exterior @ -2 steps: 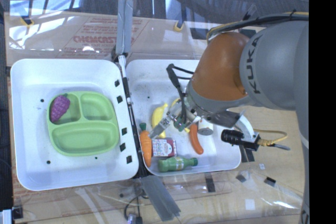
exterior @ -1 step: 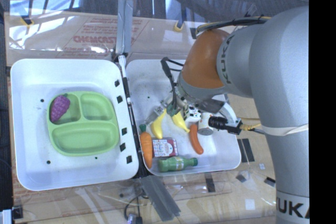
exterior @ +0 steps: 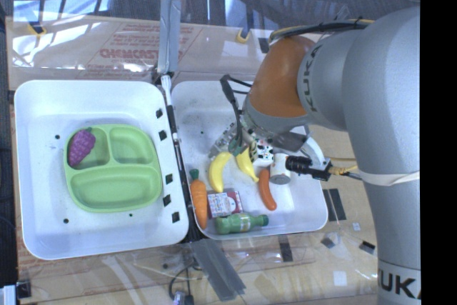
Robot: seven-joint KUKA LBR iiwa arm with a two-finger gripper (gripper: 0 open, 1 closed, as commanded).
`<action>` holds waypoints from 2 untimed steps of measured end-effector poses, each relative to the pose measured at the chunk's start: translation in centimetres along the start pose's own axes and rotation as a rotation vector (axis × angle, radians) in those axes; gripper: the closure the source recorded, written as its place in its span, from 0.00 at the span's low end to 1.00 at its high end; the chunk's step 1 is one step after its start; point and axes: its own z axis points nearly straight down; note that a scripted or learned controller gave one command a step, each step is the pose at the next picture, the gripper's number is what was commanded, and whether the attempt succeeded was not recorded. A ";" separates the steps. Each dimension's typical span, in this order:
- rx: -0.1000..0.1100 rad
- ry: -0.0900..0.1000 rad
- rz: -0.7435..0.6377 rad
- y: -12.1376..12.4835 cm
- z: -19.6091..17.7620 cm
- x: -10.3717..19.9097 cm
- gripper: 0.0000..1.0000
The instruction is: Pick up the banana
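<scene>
From my remote station I see two shallow white plastic bins side by side on the surface. The left bin (exterior: 28, 153) holds a light-green divided plate (exterior: 114, 189), with a purple bunch of toy grapes (exterior: 81, 145) in its upper-left compartment. The right bin (exterior: 193, 107) carries the task's items: a curved yellow toy banana (exterior: 218, 170) lies near the bin's middle, and a second yellow banana-shaped piece (exterior: 246, 164) lies just beside it to the right. Below them sit an orange toy carrot (exterior: 200, 202), a small red-and-white carton (exterior: 224, 203), a green bottle lying on its side (exterior: 240, 223) and an orange-red sausage-shaped piece (exterior: 266, 191). The grey arm with its orange band (exterior: 282, 78) reaches in from the right, and the hand (exterior: 239, 143) hangs directly above the two yellow pieces. I cannot tell whether the hand is spread or closed; the wrist seems to hide it.
</scene>
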 end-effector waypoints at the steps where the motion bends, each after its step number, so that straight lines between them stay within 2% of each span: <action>1: 0.000 0.000 0.000 0.0 0.0 0.0 0.00; 2: -0.003 -0.004 -0.207 -2.7 0.9 2.9 0.00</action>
